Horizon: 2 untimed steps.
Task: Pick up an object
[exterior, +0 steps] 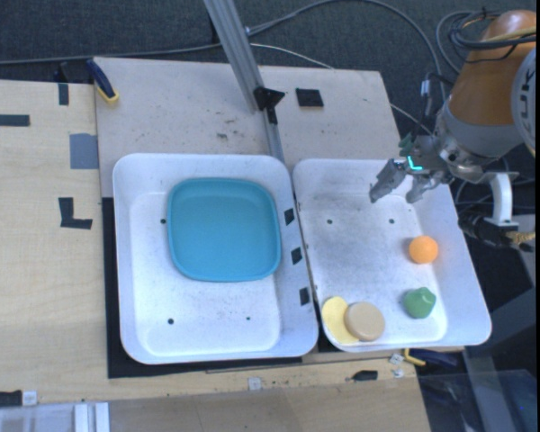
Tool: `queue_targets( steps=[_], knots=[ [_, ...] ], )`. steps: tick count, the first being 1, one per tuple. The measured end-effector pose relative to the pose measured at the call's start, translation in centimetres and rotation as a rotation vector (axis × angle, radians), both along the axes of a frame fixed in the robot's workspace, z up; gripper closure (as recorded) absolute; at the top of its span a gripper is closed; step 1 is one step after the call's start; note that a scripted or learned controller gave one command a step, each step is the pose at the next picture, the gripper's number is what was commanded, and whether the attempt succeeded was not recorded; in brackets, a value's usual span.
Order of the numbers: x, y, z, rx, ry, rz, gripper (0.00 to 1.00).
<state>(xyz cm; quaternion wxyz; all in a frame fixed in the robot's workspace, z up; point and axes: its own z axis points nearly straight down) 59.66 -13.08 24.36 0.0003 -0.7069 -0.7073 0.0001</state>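
We look down at a slant from above the bench (36,241); both bins lie left of the fingers (403,184).

Taking the right bin (342,241) as landmark: broad bare floor through its middle and far-left part, open to approach from above. Crowded along its near edge by a tan disc (365,321) lying on a yellow piece (334,318), with a green object (419,302) just to their right. Near its right wall, an orange ball (423,249), apart from the green object. Above its far-right corner, the gripper (400,184) with fingers spread. To its left, a blue plate (224,229). Beyond its far-left corner, a slanted metal post (243,52).
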Motion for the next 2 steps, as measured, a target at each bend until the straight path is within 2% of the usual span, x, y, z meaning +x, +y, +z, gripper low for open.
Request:
queue_targets(
  steps=[1,2],
  knots=[
    [0.0,0.0,0.0,0.0,0.0,0.0,0.0],
    [0.0,-0.2,-6.3,0.0,0.005,0.0,0.0]
  ],
)
